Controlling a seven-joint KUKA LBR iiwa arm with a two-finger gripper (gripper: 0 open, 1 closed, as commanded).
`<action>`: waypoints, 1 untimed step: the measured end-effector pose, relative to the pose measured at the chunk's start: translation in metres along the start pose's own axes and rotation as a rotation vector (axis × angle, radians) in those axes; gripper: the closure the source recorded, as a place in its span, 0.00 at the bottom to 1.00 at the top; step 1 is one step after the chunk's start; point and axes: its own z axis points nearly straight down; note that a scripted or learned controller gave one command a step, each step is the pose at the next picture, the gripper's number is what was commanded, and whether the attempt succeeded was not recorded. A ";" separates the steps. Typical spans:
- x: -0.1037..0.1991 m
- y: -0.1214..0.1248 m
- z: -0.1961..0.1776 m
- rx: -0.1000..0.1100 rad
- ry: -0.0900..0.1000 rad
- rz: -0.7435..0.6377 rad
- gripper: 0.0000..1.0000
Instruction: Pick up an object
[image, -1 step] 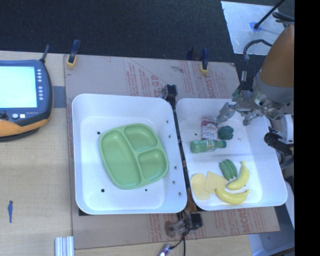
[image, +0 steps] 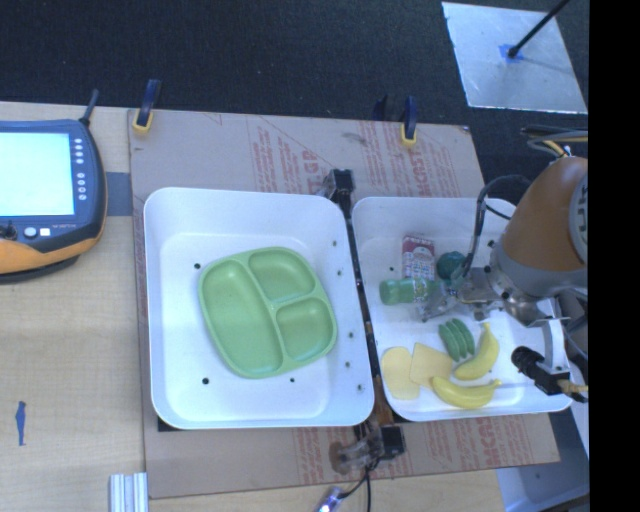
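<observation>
Two yellow bananas (image: 466, 392) low in the right bin (image: 400, 207), one flat along the near wall, the other curving up just above it. Touching on their left, two pale yellow slices (image: 404, 370); just above, a ridged green piece (image: 457, 338). Further up, a green bottle (image: 404, 291) on its side, a red-and-white packet (image: 418, 252) and a small teal object (image: 451, 265). Reaching in from the right, the grey arm (image: 545, 225) with its orange band, bent down over the bin. Gripper (image: 450, 300) low beside the bottle, just above the green piece; open or closed, cannot tell. Alongside, the left bin (image: 170, 215) bearing a green divided plate (image: 267, 312). Far left, a handheld screen (image: 45, 190).
</observation>
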 end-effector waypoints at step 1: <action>-0.003 -0.045 -0.001 -0.003 0.000 -0.001 0.00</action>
